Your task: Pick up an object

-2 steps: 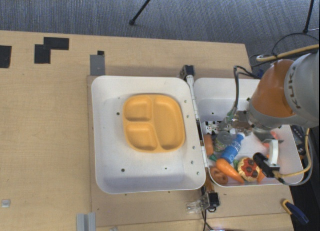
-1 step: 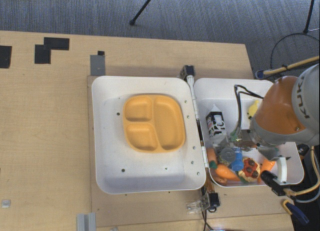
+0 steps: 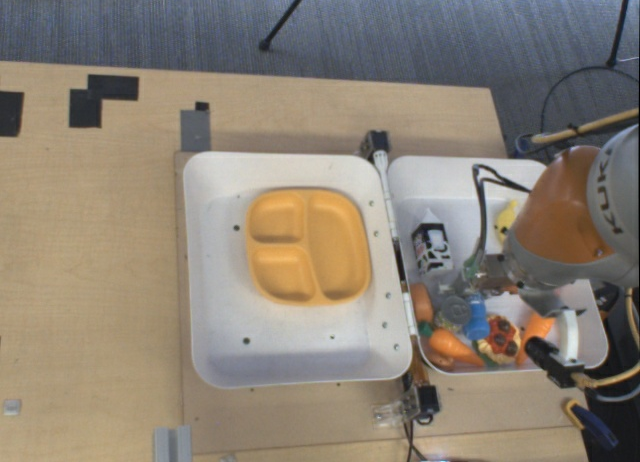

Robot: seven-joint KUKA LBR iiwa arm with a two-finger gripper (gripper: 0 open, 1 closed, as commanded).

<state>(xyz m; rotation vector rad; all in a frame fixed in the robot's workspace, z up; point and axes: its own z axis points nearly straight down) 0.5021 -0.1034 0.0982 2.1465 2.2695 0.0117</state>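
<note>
The arm (image 3: 565, 215) is reaching down into the right bin (image 3: 455, 185), its gripper (image 3: 462, 290) hovering over the heap of small toys (image 3: 472, 335) at the bin's near end; whether it is released or clenched, I cannot tell. The picking step is seemingly just beginning. Next, it needs one item, perhaps the orange carrot (image 3: 452, 347), singled out and firmly pinched.
</note>
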